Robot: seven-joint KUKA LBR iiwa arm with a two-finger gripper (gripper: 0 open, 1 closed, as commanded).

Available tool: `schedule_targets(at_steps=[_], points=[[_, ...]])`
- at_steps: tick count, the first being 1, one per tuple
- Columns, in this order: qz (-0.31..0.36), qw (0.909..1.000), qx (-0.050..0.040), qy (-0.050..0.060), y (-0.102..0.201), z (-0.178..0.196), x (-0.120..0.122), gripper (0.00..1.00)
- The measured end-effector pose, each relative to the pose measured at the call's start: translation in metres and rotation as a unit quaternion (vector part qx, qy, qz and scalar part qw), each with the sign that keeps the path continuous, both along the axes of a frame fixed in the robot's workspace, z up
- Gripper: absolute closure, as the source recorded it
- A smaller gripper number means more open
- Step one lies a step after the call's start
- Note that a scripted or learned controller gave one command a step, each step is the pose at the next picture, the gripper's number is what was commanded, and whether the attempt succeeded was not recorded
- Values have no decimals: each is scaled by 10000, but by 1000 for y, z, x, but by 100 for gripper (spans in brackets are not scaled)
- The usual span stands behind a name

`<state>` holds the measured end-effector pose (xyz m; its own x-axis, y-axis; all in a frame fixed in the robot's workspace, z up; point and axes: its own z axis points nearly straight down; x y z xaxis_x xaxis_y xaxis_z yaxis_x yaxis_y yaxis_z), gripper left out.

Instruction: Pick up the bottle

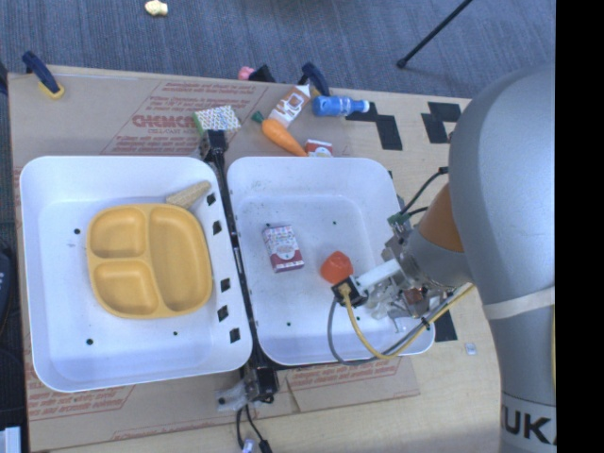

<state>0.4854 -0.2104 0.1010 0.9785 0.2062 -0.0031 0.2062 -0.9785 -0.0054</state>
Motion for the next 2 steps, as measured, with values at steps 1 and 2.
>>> schedule_targets(at_steps=[1,2], points=[[296,9996,1,-7,41,121,-9,100],[218,9998,3,4,79,91,-9,100]])
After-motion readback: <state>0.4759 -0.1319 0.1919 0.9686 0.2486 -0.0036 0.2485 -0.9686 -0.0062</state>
